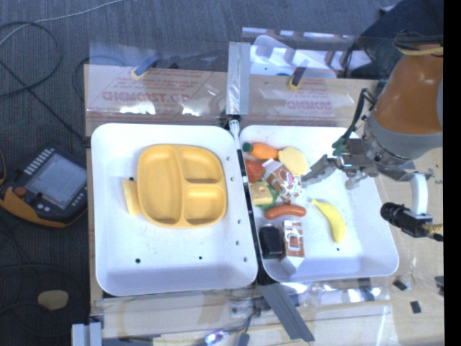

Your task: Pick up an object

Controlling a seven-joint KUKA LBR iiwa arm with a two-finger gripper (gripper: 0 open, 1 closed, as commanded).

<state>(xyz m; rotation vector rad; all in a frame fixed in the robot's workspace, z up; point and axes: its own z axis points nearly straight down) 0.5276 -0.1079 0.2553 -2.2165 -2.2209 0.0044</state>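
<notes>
The gripper (322, 169) hangs open, grasping nothing, over the right bin (374, 254), with the banana (330, 219) just below it toward the bin's front edge.

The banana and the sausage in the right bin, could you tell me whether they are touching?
Apart. The camera view shows a strip of bare white bin floor between the banana and the sausage, which lies to its left.
</notes>
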